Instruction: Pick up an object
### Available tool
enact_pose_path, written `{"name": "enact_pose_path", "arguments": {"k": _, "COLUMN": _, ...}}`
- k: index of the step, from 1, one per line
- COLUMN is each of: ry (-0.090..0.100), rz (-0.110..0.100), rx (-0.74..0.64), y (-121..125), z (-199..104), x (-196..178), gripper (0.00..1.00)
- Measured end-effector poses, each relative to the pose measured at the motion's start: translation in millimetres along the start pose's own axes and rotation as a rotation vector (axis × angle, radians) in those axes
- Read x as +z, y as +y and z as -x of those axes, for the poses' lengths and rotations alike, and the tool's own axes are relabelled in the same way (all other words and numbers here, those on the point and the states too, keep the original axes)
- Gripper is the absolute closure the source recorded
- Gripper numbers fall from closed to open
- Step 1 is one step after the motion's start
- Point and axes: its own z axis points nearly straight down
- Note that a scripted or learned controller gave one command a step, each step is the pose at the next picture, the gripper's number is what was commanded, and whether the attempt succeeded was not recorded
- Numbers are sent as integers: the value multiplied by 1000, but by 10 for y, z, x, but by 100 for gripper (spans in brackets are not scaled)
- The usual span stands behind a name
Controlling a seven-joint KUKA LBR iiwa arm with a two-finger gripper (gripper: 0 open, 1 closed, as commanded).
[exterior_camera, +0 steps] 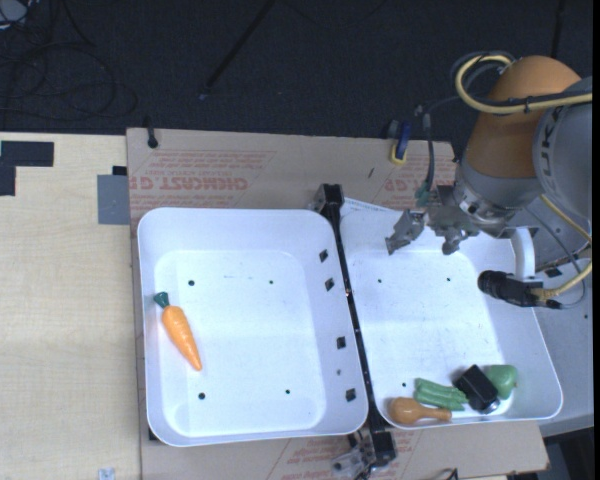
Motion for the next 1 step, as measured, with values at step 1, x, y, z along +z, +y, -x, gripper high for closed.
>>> {"name": "enact_pose_path", "arguments": {"k": 1, "ry": 0, "rz": -1, "rx": 0, "y": 0, "z": 5, "x": -99, "gripper": 100}}
